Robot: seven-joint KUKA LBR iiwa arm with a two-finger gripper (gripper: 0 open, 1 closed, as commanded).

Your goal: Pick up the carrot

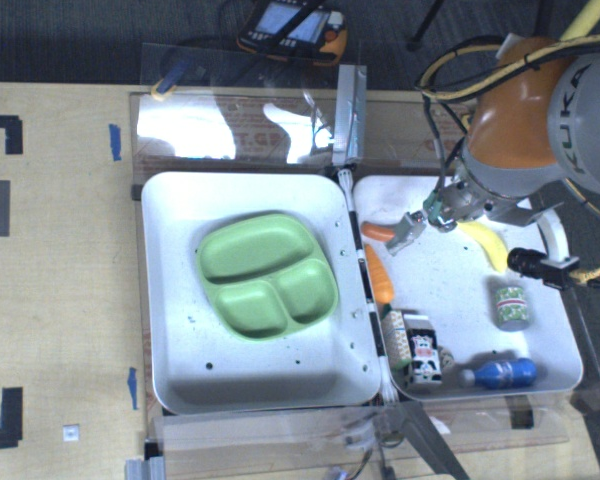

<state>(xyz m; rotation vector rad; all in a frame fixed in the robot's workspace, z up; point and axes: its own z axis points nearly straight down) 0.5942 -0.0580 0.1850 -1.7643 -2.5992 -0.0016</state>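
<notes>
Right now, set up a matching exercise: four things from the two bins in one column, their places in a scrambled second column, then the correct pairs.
Things:
1. carrot
2. green tray
3. banana
4. blue bottle

Places:
A. middle of the left bin
B. near edge of the right bin, lying on its side
C. along the right bin's left wall
D. far part of the right bin, beside the pincer

Pairs: 1-C, 2-A, 3-D, 4-B

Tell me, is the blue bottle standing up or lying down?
Lying down. The blue bottle rests on its side on the floor of the right bin, near the front edge, its length running left to right.
</notes>
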